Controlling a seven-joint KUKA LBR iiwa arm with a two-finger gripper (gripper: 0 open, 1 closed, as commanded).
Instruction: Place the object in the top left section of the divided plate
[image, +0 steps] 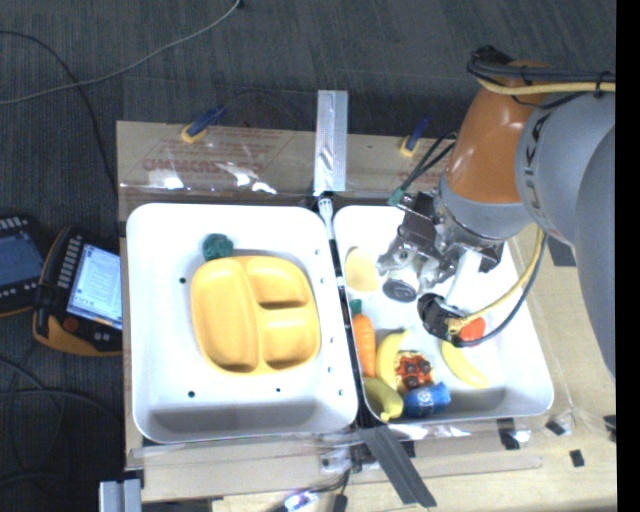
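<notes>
Nearest us, in the right bin's (520, 395) front left corner, we count one carrot (365, 342), two bananas (386, 372) and a blue toy (428, 399). One yellow divided plate (255, 312) fills the left bin (160, 400), one green object (216, 245) touching its far rim. The gripper (400, 275) hovers over the right bin.

A yellow divided plate (257, 310) lies in the white left bin (160, 390), with a dark green lump (216, 244) by its far edge. The white right bin (530, 385) holds an orange carrot (365, 342), yellow bananas (466, 366), a pale yellow piece (359, 268), and a blue toy (427, 399) beside something red.
</notes>
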